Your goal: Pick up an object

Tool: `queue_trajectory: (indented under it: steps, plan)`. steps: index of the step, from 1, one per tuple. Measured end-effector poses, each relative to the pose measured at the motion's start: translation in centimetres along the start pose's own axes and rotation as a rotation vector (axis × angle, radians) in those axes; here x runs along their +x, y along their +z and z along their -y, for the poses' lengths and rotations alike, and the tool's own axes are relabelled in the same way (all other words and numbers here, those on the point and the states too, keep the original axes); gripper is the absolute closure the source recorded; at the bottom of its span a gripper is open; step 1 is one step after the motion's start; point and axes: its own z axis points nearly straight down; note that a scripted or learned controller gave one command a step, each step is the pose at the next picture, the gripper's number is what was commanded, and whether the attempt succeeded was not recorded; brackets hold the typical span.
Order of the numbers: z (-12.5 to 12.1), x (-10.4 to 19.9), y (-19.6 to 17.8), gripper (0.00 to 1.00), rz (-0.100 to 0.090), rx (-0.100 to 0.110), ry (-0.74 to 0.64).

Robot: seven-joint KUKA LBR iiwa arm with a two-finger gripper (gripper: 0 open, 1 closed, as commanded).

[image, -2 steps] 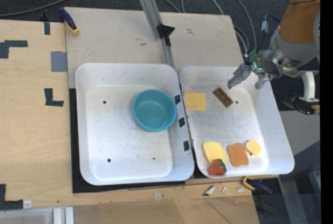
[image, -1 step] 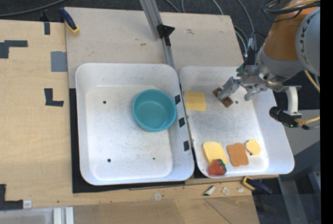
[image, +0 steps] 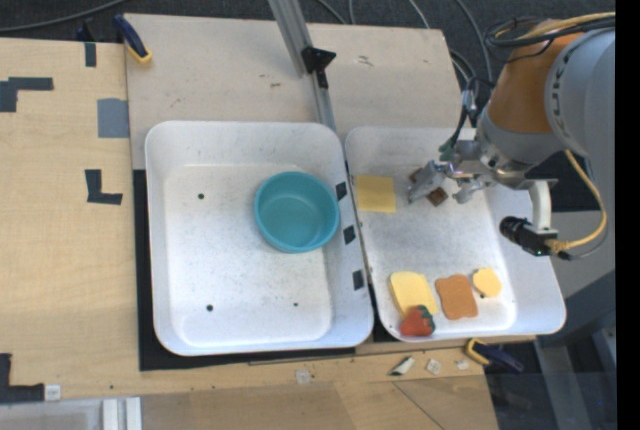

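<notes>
A: Start big. You see the left bin [image: 180, 248] with the blue bowl [image: 296, 210], and the right bin [image: 520, 318] holding the food pieces?

B: Yes. The gripper [image: 438, 184] is low in the right bin's far end.

A: Its fingers look spread, a small brown piece [image: 438, 198] just beside them, not gripped. The yellow square [image: 376, 194] is near. Centre over the brown piece before you close.

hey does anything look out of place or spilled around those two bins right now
Mostly tidy. The odd bits are a few small scraps lying on the bench just outside the front edge of the right bin, beside a yellow clamp. The teal bowl sits upright in the left bin, and nothing looks spilled.
</notes>
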Motion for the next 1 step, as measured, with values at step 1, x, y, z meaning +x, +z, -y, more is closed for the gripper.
queue_trajectory:
  steps: [1]
  plan:
    - [-0.07,0.06,4.84,0.0,0.002,-0.007,0.0]
